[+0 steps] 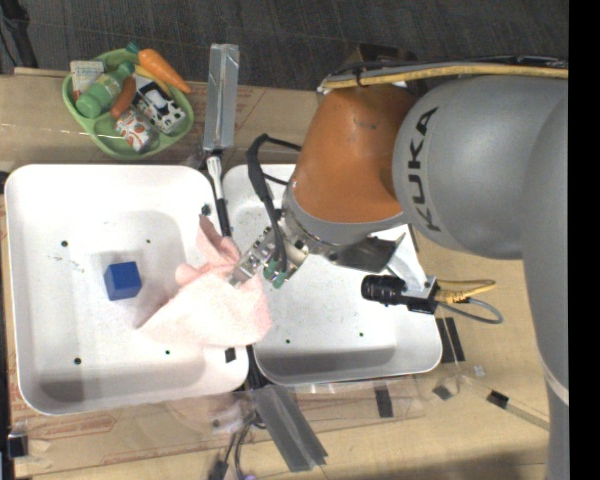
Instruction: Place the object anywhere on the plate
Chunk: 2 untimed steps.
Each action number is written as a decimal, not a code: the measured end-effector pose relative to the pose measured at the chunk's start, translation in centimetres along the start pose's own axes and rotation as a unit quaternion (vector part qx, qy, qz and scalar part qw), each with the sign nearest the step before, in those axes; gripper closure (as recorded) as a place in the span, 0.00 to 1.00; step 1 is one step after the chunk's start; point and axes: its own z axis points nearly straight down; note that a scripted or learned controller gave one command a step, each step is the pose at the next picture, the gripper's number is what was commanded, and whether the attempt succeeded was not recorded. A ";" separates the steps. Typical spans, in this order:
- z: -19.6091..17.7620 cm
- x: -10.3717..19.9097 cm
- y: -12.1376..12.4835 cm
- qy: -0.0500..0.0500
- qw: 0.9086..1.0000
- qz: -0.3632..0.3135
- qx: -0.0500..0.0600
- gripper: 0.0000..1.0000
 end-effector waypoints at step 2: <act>0.4 5.7 9.4 0.000 0.927 -0.374 0.000 1.00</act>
